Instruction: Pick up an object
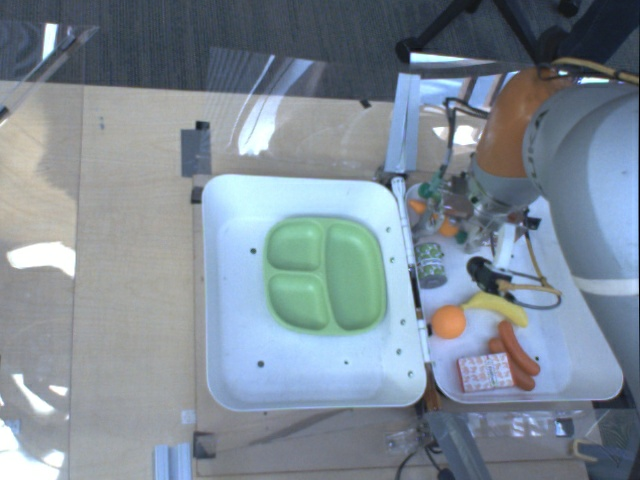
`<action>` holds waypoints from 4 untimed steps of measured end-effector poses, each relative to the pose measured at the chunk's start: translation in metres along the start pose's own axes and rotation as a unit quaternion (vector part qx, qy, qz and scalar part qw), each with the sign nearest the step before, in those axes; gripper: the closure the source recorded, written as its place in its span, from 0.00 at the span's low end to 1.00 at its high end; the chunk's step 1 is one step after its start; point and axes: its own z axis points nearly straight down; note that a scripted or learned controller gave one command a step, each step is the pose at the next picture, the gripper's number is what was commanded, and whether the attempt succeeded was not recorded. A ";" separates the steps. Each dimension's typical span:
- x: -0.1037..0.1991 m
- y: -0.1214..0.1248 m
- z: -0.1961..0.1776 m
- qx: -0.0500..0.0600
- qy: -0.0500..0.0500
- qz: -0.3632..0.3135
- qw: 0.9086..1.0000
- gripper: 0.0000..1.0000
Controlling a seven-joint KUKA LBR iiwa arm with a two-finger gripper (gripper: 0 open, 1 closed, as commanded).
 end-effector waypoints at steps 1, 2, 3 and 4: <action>0.000 0.001 -0.012 -0.002 -0.001 -0.002 1.000 1.00; 0.000 0.001 -0.012 -0.002 -0.001 -0.002 1.000 0.00; 0.002 0.001 -0.001 -0.014 0.000 -0.008 1.000 0.00; 0.003 -0.009 -0.002 -0.020 0.001 -0.012 1.000 0.00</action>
